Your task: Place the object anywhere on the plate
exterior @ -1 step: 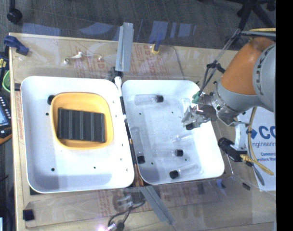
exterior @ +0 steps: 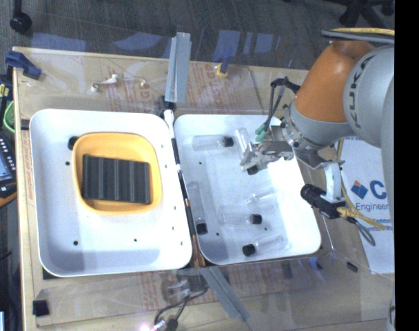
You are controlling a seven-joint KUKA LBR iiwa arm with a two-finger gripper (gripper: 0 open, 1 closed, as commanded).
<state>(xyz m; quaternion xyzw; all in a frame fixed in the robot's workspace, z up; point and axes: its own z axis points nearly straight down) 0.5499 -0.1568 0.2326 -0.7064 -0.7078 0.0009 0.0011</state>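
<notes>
Picking step: claw (exterior: 253,158) over the right bin (exterior: 302,236), grip unreadable; next it must carry a vial (exterior: 213,143) to the plate (exterior: 117,147)

I see a pale wooden bench (exterior: 92,71) from above, its top worn. Two shallow white bins sit on it side by side, nearly touching: the left bin (exterior: 51,226) and the right bin (exterior: 302,236). A white sheet with blue print (exterior: 368,198) lies at the bench's right edge, just beside the right bin.
</notes>
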